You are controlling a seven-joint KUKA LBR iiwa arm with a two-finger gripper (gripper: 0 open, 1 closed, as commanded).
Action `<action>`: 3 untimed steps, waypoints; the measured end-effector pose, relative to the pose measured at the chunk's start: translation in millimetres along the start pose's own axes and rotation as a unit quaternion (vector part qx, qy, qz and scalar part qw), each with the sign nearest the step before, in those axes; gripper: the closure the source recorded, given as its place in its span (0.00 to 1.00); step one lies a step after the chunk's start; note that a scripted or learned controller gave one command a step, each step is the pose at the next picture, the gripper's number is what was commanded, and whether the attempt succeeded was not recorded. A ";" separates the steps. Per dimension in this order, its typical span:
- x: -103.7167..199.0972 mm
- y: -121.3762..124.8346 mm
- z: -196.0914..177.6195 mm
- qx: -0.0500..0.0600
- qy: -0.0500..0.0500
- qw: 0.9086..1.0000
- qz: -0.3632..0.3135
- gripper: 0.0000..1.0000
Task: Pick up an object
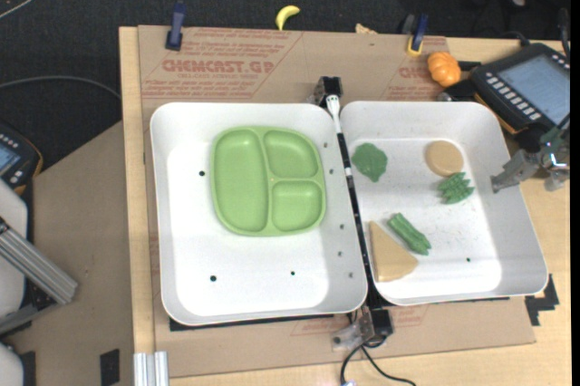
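Note:
The right bin (507, 271) holds several small objects. A dark green leafy piece (370, 160) lies near its left wall, a round tan disc (444, 158) toward the back, and a green frilly piece (456, 188) just below the disc. A green pod (410, 232) rests beside a tan wedge (391, 255) at the front left. My gripper (518, 169) hangs at the bin's right rim, to the right of the frilly piece and apart from every object. The left bin (181, 275) holds a light green divided plate (268, 181).
A black control pendant (530, 90) lies at the back right beside a small orange object (443, 67). A yellow toy banana (287, 15) sits behind the board. Blue clamps (175, 29) (418, 33) hold the board's far edge.

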State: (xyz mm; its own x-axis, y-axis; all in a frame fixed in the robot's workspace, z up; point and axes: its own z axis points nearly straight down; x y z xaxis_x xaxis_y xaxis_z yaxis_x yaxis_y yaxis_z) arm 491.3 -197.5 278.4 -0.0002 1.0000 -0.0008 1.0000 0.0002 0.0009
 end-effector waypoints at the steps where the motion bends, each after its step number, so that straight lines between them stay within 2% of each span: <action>1: 29.7 -7.8 -203.8 -0.011 -0.003 1.000 -0.002 0.00; 2: 29.0 -7.7 -204.9 -0.003 -0.002 1.000 -0.001 1.00; 3: 18.1 -12.5 -119.4 0.004 0.001 1.000 0.001 1.00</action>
State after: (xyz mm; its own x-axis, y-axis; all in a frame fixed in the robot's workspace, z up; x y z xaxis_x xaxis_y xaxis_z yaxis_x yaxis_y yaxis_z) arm 478.7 -179.3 397.8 0.0022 1.0000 0.0017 1.0000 -0.0022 -0.0077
